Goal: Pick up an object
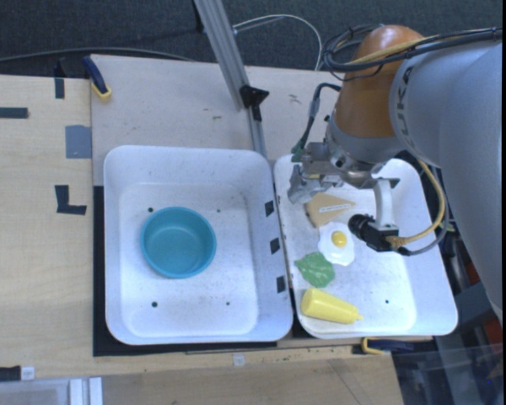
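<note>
My gripper (306,184) hangs low over the upper left part of the right bin (430,310), its metal fingers just left of and above a tan cheese-like wedge (329,208). Nothing shows between the fingers. Below the wedge lies a toy fried egg (337,245), white with a yellow yolk. Further toward the front are a green leaf-shaped piece (315,269) and a yellow cone-shaped piece (328,307). A blue bowl (179,241) sits upright in the left bin (126,167).
The two white bins meet along a raised rim (274,243) just left of the gripper. A slanted metal pole (229,53) stands behind the bins. The grey arm with its orange band (379,83) covers the right bin's back right corner.
</note>
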### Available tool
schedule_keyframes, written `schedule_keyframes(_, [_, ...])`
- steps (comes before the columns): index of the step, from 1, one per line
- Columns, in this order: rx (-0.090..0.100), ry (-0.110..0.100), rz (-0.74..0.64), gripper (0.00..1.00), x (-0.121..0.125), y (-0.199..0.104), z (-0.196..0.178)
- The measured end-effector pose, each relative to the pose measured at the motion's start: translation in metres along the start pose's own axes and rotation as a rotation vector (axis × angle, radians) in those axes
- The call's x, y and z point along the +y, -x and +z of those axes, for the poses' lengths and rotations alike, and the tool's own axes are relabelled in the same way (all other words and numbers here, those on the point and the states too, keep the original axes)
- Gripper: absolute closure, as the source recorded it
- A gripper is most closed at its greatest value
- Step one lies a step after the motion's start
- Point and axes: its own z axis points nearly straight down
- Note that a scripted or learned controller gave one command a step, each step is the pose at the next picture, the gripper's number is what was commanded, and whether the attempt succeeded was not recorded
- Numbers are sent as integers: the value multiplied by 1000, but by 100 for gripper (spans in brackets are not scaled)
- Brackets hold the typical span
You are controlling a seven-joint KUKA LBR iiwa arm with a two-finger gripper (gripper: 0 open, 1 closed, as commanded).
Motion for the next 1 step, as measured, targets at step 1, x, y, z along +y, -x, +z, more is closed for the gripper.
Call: schedule_keyframes(1, [0,0,-2,100,9,-58,-5])
